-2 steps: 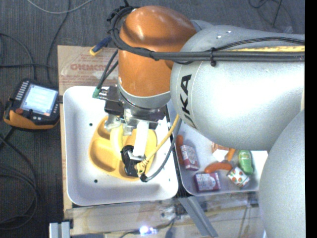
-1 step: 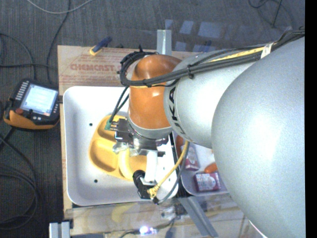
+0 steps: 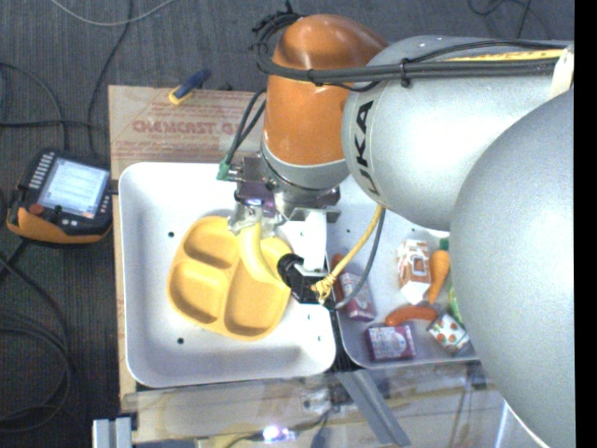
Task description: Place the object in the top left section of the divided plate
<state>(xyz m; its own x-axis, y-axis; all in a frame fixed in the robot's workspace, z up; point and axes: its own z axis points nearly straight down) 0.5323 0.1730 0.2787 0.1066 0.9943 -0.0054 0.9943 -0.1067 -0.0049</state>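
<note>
Here, in the camera view, the grey arm with its broad orange band [image 3: 312,82] reaches in from the right and fills much of the upper right of the scene. Its wrist hangs over the left shallow white bin [image 3: 149,343], and the gripper [image 3: 250,215] sits low at the upper edge of the yellow divided plastic plate [image 3: 227,283]. Whether the gripper is clasped on anything or released cannot be told, since the wrist hides its tip from above.

The yellow plate lies inside the left bin, tilted on the diagonal, with three sections visible: one toward the upper left, one at the lower left, and a larger one at the lower right. The gripper is over the plate's top edge, between the upper left section and the right part. No held thing can be made out there.

The right shallow white bin [image 3: 410,367] stands just beside the left one and holds small toy food items: an orange carrot-shaped piece [image 3: 437,276], a small purple packet [image 3: 391,342], and a white and red carton [image 3: 411,261]. A yellow cable [image 3: 359,243] hangs from the arm down toward the plate's right rim.

Left of the bench, a grey and orange handheld control pendant [image 3: 62,197] lies on the dark floor.
</note>
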